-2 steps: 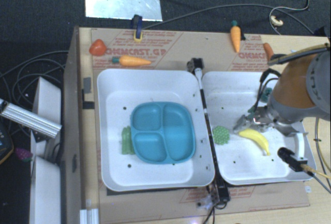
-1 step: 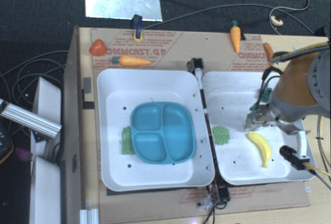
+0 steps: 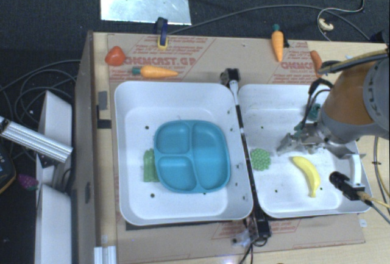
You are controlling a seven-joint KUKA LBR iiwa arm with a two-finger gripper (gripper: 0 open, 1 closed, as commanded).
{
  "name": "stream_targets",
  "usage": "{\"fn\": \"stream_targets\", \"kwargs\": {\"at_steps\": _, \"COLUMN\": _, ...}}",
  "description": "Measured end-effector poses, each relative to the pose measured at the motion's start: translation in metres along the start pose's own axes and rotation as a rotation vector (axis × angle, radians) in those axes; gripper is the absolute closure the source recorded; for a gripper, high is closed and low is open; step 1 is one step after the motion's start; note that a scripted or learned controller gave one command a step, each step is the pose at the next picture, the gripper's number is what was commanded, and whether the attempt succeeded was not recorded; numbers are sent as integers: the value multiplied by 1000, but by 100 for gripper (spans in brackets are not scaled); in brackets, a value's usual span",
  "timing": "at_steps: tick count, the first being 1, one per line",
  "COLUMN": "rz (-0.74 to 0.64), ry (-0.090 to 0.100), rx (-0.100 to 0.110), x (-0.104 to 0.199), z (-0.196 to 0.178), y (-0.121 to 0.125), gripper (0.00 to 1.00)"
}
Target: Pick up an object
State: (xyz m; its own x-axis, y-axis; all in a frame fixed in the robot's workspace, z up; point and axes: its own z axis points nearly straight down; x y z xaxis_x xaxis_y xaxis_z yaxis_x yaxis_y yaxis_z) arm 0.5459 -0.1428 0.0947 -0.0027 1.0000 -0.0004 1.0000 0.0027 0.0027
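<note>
The tool (image 3: 291, 142) is low inside the right bin (image 3: 268, 101), which serves as the reference for all positions below. Its metal tip sits over the bin floor near the middle, between the green studded ball (image 3: 261, 158) and the banana (image 3: 308, 174), and apart from both. Whether the tool is wide or narrow cannot be told at this angle; nothing is visibly held by it. The banana lies on the bin floor toward the near right corner, just below the arm's wrist (image 3: 344, 111). The green ball rests against the bin's left wall. In the neighbouring left bin (image 3: 137, 98), a blue divided plate (image 3: 191, 156) lies flat with a green piece (image 3: 149, 166) tucked at its left edge. Assessment: the approach into the right bin appears made, but no object is secured. Closing on an object and lifting it remain outstanding.
</note>
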Motion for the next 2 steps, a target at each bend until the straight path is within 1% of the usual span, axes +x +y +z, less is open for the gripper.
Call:
{"fn": "stream_targets", "kwargs": {"at_steps": 1, "rz": -2, "ry": -1, "rx": -2, "x": -36, "z": -30, "y": 95, "gripper": 0}}
{"fn": "stream_targets", "kwargs": {"at_steps": 2, "rz": 1, "ry": -1, "rx": 1, "x": -56, "z": -31, "y": 41, "gripper": 0}}
